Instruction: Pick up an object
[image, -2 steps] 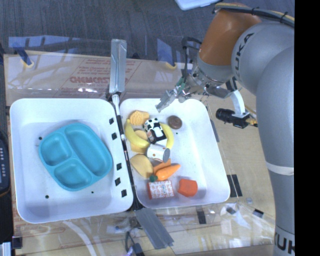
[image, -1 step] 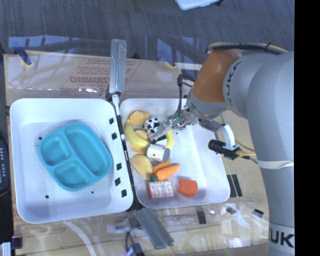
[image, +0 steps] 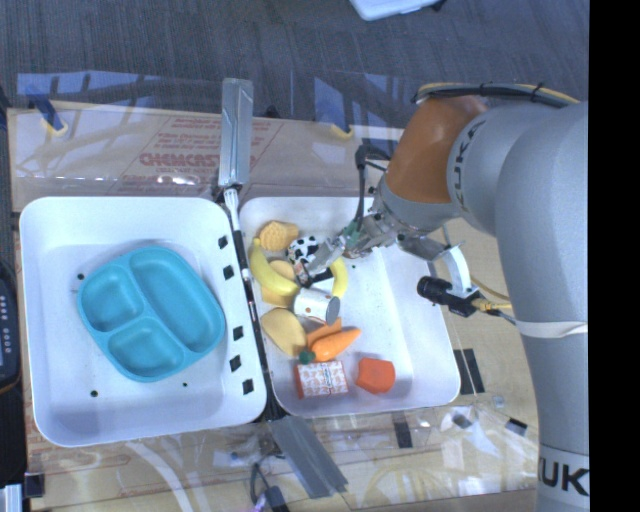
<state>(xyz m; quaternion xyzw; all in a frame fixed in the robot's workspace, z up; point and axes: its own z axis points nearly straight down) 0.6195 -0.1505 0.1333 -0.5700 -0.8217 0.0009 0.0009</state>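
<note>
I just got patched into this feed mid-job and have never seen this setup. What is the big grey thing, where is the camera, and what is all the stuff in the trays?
The big grey thing with the orange band is a robot arm, reaching in from the right. The single camera sits above the bench and looks down at a slant. Two shallow white bins lie side by side. The left bin holds a blue divided plate. The right bin holds toy food: bananas, a carrot, an orange block, a small carton, a white cup and a black-and-white cow-patterned piece. The arm's hand is down among these items near the bananas. I cannot tell whether it grips anything.
</note>
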